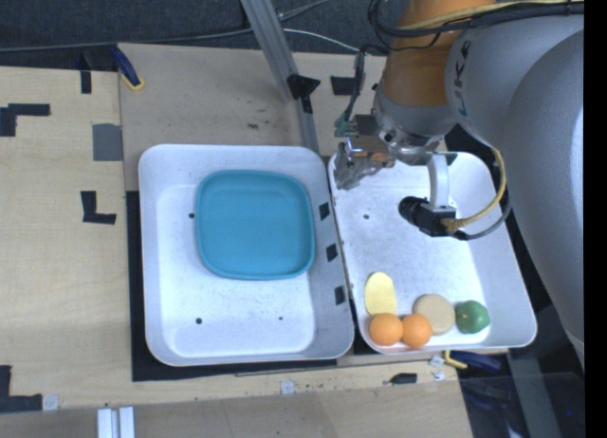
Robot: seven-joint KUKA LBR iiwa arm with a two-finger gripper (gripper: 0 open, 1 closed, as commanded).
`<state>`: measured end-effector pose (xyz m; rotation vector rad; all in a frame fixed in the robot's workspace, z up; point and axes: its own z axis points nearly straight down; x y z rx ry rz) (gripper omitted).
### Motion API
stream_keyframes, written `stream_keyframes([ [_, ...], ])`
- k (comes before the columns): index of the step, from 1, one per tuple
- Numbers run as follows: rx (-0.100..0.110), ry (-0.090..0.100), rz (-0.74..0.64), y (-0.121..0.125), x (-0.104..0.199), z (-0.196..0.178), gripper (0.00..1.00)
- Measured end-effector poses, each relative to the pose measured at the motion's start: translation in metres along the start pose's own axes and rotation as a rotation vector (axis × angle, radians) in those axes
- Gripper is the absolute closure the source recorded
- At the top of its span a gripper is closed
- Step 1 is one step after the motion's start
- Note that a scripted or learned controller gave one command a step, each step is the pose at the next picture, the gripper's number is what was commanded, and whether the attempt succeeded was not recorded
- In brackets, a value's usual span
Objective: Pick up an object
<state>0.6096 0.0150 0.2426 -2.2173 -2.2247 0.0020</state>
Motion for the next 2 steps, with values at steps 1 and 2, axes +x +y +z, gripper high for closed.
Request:
stream_keyframes([
  [1, -0.001, 0.0, 0.0, 0.0254, 0.0374, 0.0033, 1.0],
  [2, -0.001, 0.0, 0.003, 0.0252, 0.0359, 0.0029, 0.0],
])
